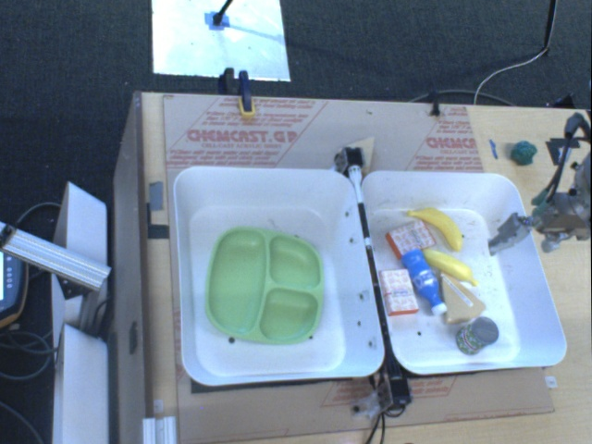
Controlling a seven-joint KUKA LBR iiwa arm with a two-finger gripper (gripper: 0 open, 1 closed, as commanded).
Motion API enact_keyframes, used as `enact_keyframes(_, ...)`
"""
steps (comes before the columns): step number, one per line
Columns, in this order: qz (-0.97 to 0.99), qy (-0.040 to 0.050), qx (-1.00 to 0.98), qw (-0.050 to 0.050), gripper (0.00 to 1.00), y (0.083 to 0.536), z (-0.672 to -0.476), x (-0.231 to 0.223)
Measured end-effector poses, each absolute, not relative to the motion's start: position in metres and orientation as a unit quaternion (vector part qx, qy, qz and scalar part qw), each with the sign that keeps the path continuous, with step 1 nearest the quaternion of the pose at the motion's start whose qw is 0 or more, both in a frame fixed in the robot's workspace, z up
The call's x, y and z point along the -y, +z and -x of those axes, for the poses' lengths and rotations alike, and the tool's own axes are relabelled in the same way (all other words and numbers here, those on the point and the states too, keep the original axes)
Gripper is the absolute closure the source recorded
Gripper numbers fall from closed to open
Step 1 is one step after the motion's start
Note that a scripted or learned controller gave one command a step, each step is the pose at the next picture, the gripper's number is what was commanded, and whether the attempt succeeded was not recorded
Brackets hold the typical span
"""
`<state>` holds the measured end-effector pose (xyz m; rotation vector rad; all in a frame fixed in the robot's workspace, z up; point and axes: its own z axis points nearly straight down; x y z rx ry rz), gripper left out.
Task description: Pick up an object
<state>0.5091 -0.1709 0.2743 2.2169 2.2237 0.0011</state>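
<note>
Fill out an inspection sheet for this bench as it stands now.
Surface: bench bearing left bin and right bin.
Job's things: in the right bin, two bananas, blue bottle, two red-and-white boxes, tan wedge, round can.
Clutter: green divided plate in the left bin; teal object on the bench.
Grippers: claw over the right bin's right side, nothing seen held.
Cables: white cable on the floor.
Surroundings: dark carpet, white sheet.
</note>
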Motion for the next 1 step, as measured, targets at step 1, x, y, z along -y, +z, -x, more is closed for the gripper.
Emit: enact_keyframes(1,-0.706,-0.0002,-0.709,0.0,0.0,0.1863,-0.5592,0.1708)
